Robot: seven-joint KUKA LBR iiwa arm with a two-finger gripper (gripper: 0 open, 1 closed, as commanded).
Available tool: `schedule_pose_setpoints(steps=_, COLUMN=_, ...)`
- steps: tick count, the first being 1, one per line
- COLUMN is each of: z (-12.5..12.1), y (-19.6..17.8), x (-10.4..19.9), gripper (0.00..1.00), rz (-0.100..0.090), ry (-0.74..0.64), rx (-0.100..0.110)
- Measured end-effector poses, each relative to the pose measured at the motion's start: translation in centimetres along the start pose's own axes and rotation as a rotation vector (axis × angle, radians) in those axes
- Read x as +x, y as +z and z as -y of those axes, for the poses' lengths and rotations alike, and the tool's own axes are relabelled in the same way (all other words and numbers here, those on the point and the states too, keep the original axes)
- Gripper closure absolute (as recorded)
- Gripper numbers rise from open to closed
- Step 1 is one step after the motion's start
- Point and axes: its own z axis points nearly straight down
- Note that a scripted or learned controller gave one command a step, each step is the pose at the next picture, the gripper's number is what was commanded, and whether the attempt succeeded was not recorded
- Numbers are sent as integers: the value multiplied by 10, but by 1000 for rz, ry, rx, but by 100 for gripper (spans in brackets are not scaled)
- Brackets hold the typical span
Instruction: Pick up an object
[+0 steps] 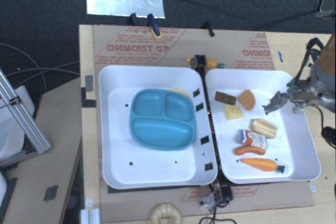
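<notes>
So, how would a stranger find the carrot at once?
Look in the right bin, the one holding the small toy foods. The carrot lies along its near edge, below the sausage. It alone is bright orange with a green tip.

A robotics lab test bench: two white bins (157,73) sit side by side on brown board (157,44) printed with a maker's name, fixed by a blue clamp (154,25) at the far edge. Cables (31,68) trail over dark carpet (42,2) at left beside an aluminium frame (21,118), and play food fills the right bin.
</notes>
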Motion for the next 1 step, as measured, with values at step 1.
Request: schedule_pose_setpoints(steps=1, z=5, y=61, x=-4, gripper=0, rz=-1, ry=2, rx=5)
